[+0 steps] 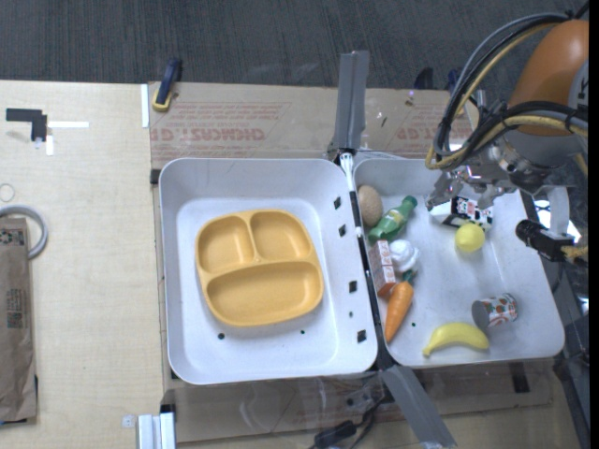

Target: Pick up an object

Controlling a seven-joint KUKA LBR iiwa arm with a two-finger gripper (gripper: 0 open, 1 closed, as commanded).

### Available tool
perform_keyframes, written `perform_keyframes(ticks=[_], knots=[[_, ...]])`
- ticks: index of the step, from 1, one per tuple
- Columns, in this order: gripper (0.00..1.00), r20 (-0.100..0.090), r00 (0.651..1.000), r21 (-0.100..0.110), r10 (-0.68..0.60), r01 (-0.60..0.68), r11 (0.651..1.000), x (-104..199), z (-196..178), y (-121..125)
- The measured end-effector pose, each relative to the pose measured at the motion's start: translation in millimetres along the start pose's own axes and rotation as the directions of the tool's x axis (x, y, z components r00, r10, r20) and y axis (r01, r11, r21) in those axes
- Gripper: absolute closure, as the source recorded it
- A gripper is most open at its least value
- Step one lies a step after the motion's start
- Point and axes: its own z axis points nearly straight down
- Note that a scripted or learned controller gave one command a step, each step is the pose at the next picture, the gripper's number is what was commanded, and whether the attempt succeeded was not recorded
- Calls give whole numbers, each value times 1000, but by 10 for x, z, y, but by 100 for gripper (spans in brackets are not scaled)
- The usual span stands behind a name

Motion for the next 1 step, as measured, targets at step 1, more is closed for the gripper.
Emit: perform_keyframes(ticks=[1], knots=[[0,1,991,-2,-136,136,991,328,1018,-185]])
